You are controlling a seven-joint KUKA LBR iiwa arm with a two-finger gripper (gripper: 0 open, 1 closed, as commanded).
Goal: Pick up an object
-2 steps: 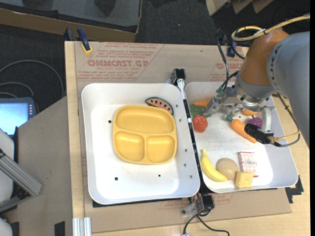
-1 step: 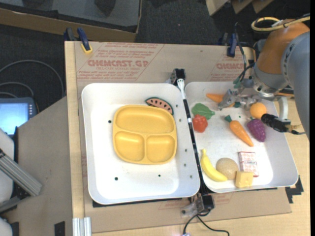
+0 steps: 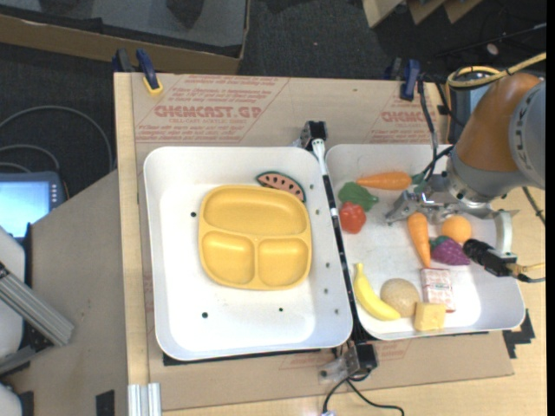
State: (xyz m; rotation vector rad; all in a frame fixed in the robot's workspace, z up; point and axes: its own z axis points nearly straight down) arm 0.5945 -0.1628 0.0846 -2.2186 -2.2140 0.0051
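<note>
My gripper (image 3: 420,204) hangs over the upper middle of the right bin (image 3: 496,312), at the end of the grey arm with the orange band. Just below it lies an upright orange carrot (image 3: 420,239), whose top end sits by the gripper's metal tip. An orange fruit (image 3: 456,228) and purple grapes (image 3: 448,250) lie to the carrot's right. A second carrot (image 3: 384,180) lies crosswise to the gripper's upper left. I see nothing held in the gripper.
The right bin also holds a green leafy piece (image 3: 357,194), a red fruit (image 3: 351,218), a banana (image 3: 371,295), a beige potato (image 3: 400,295), a cheese block (image 3: 428,316) and a small pink box (image 3: 436,286). The left bin (image 3: 173,302) holds a yellow divided plate (image 3: 256,236) and a watermelon slice (image 3: 281,183).
</note>
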